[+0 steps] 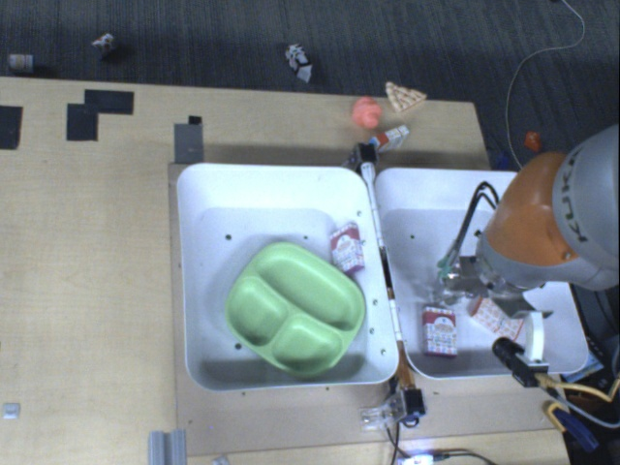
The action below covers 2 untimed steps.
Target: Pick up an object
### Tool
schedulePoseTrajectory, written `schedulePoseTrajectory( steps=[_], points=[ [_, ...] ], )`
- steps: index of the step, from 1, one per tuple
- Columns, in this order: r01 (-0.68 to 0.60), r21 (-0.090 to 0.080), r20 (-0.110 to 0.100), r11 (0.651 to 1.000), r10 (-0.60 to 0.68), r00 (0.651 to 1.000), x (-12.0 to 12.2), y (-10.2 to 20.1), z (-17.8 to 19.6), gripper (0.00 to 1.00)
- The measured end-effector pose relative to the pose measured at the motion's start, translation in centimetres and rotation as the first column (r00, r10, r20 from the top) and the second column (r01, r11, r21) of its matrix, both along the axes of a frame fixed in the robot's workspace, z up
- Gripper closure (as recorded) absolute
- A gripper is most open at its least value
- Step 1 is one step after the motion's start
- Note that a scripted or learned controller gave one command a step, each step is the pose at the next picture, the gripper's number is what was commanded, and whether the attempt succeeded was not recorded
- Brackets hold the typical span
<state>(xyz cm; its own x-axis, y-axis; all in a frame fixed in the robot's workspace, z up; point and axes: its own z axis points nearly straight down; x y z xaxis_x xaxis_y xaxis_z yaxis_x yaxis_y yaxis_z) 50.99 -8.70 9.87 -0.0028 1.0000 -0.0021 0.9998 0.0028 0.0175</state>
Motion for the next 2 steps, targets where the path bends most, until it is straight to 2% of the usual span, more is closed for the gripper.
schedulePoseTrajectory(
  steps=[1, 2],
  points=[
    [0.0, 0.0, 0.0, 1.0, 0.0, 1.0, 0.0, 0.0, 0.0, 0.0],
    [-0.001, 0.0, 0.004, 1.0, 0.001, 1.0, 0.1, 0.1, 1.0, 1.0]
  ],
)
